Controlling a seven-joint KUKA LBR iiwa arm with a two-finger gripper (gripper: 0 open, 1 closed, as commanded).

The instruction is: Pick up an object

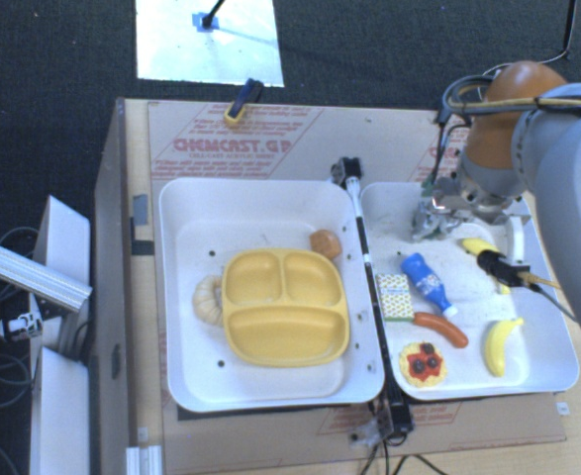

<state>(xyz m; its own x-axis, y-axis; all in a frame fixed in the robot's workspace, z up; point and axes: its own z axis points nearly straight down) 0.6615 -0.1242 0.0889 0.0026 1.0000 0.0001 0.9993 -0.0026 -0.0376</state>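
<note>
The hand (pixel 435 224) hangs low at the far left corner of the right bin (pixel 557 369), over a bare patch of the bin's white floor. From this slant I cannot tell whether it is spread or closed, and no object can be seen in its grip. The nearest object is a blue bottle (pixel 427 280), which lies on its side near the hand, toward the bin's middle, and apart from the hand. Just beside the bottle, against the bin's left wall, sits a pale patterned box (pixel 394 296). A red sausage (pixel 440 329) lies next to the bottle's lower end. Nearer the front edge are a small round tart (pixel 423 362) with dark red topping and a banana (pixel 498 346), apart from each other. In the left bin (pixel 186 384), a yellow divided tray (pixel 285 306) takes up the middle. A brown roll (pixel 325 243) touches its far right corner, and a pale ribbed shell (pixel 207 300) is tucked against its left side. Both bins rest on the worktop (pixel 231 146).
</note>
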